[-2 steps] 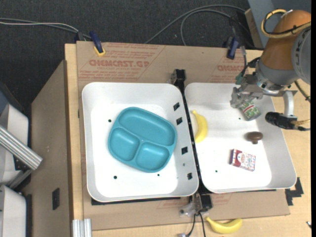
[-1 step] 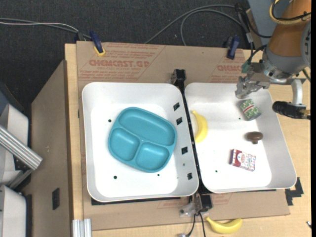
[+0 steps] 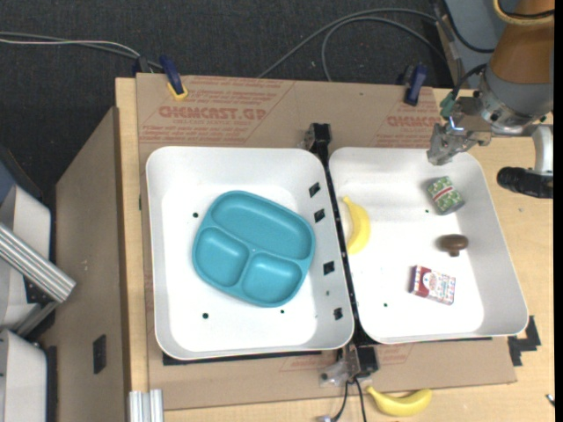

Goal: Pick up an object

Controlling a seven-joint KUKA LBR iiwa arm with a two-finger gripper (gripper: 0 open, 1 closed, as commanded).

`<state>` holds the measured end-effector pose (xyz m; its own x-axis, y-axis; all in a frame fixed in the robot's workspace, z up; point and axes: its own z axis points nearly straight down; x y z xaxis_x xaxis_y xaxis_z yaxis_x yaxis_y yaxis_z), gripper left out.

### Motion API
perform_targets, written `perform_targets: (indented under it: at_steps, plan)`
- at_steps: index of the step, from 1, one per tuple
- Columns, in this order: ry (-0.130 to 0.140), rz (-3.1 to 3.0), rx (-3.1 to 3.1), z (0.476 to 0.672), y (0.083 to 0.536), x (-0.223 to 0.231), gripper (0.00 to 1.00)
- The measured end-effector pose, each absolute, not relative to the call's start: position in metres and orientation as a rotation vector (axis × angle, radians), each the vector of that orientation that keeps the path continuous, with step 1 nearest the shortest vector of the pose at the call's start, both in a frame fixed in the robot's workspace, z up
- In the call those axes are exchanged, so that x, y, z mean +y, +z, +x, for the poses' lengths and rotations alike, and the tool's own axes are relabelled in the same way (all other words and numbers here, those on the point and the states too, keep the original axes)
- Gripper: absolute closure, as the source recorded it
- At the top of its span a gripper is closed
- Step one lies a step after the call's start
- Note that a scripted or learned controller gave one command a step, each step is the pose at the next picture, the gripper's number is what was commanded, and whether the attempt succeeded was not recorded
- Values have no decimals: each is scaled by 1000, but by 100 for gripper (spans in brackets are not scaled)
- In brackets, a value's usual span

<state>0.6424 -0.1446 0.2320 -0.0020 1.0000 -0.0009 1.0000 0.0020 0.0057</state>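
Observation:
The right bin (image 3: 493, 323) holds a yellow banana (image 3: 355, 224) by its left wall, a small green and white packet (image 3: 446, 194), a brown round piece (image 3: 454, 244) and a red and white carton (image 3: 431, 284). My gripper (image 3: 442, 151) hangs over the bin's far edge, just above and behind the green packet. Nothing shows between its fingers. Whether they are spread or closed is unclear from this angle.
A teal divided plate (image 3: 253, 247) lies in the left bin (image 3: 167, 262). A black divider with clips (image 3: 327, 227) runs between the bins. A second banana (image 3: 400, 400) lies on the bench front, outside the bins. Cables trail across the dark floor behind.

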Motion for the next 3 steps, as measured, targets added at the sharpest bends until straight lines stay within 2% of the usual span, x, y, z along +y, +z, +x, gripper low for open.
perform_targets:
  at_steps: [1,3]
  plan:
    - [1,2217,2232,631,230,-82,100]
    - [-1,2218,2231,604,234,13,100]
